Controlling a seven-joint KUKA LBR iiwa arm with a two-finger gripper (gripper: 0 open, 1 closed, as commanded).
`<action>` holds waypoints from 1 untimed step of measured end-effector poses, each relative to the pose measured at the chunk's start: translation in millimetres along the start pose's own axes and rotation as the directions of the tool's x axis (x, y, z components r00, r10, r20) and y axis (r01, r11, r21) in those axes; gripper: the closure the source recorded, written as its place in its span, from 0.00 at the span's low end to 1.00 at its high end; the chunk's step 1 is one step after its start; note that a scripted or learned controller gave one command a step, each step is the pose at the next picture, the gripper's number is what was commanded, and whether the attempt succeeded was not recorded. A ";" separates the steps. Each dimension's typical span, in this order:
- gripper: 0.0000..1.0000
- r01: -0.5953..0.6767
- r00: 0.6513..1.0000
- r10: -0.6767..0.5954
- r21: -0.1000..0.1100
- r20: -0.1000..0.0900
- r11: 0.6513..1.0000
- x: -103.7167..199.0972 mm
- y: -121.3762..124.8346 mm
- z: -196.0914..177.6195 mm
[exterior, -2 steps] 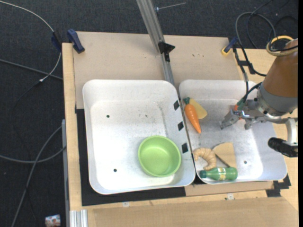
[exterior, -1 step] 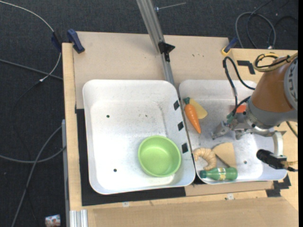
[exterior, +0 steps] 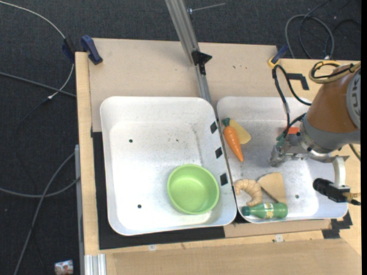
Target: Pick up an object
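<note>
In the right bin (exterior: 255,109) lie an orange carrot (exterior: 233,142) near its left wall, a pale yellow piece (exterior: 243,134) beside the carrot, a tan curled object (exterior: 249,189), a beige wedge (exterior: 273,184) and a green bottle (exterior: 264,211) on its side at the front rim. My gripper (exterior: 279,155) hangs low over the right bin's floor, right of the carrot and above the wedge. Nothing shows between its fingers. A green bowl (exterior: 193,188) sits in the left bin (exterior: 143,119).
The grey arm with its orange band (exterior: 334,105) covers the right bin's right side. A metal rail (exterior: 182,24) slants down from the top to the gap between the bins. Cables (exterior: 287,90) run along the bench's right.
</note>
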State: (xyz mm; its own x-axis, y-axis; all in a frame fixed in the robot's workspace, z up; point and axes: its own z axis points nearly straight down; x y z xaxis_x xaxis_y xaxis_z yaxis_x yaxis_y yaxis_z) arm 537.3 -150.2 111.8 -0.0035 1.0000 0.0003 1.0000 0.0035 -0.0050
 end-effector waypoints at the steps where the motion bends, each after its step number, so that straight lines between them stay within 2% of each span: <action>1: 1.00 -0.002 1.000 0.002 -0.005 0.001 1.000 -0.9 -4.9 -41.5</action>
State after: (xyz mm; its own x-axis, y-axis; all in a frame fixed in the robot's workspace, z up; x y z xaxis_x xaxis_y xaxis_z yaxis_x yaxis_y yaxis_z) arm 532.7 -151.1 153.4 -0.0017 1.0000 -0.0006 1.0000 0.0017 0.0001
